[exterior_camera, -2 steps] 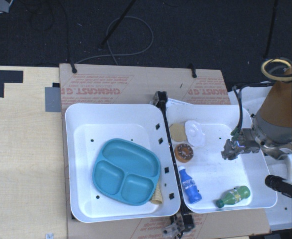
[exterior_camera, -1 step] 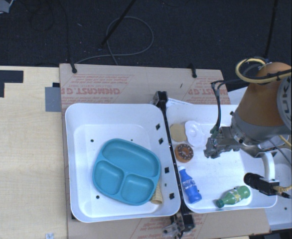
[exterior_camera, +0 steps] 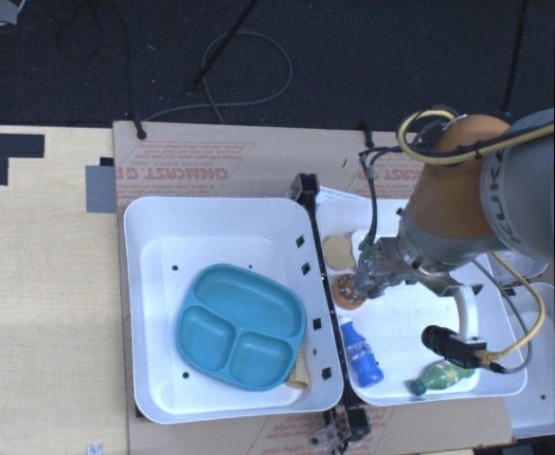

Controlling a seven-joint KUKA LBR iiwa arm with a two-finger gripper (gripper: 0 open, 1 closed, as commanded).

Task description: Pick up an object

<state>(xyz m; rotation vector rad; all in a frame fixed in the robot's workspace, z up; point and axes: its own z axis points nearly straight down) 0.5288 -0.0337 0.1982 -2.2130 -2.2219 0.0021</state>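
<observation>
**While reaching low into the right bin: aim first, then close**

Nearest the camera, along the front of the right bin: a blue bottle and a green bottle, well apart from the tool. Farther back, against the divider: a small round brown object, with a pale tan piece just behind it. Best centred squarely over that brown piece before closing, clear of the bin wall, then lifted straight up. Gripper low, right beside or touching the brown object; cannot tell whether spread or clenched, nor whether anything is gripped. Left bin: a blue divided tray.
</observation>
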